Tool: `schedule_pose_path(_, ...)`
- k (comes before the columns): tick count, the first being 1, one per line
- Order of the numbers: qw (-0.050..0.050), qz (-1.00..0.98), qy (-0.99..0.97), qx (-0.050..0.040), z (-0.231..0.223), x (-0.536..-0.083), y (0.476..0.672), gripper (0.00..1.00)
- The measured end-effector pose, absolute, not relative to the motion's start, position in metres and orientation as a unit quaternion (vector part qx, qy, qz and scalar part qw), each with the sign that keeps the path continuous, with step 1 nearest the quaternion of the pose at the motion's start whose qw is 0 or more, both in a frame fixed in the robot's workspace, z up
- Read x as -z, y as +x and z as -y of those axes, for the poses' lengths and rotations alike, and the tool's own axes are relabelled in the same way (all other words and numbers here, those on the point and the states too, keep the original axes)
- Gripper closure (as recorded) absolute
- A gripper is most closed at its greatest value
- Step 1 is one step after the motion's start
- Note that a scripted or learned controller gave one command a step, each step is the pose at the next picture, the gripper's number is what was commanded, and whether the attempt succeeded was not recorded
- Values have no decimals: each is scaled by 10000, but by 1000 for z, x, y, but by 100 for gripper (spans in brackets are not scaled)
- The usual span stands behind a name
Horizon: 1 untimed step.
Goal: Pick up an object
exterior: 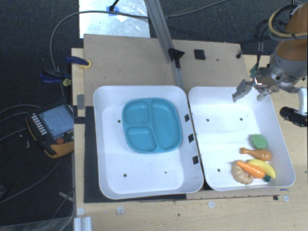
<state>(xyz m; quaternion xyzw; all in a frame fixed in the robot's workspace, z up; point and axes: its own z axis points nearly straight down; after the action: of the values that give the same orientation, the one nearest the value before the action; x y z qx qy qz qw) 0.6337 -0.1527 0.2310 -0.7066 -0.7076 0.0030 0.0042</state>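
Pick not started. Gripper (251,91) hovers at the right bin's (221,129) 1 o'clock corner, fingers spread, nothing held. Toy food pile at 5 o'clock: carrot (255,169), banana (263,168), drumstick (257,153). Descent and grasp remain.

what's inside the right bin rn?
Right bin holds a cluster of toy food in its near right corner: green piece, drumstick, banana, carrot and a tan piece. The carrot lies across the tan piece, hiding part of it.
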Motion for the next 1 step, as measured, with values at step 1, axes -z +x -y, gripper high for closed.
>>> schedule_pose_path(1, -9, 7086, -7056, 6, 152, -239, 636, 0)
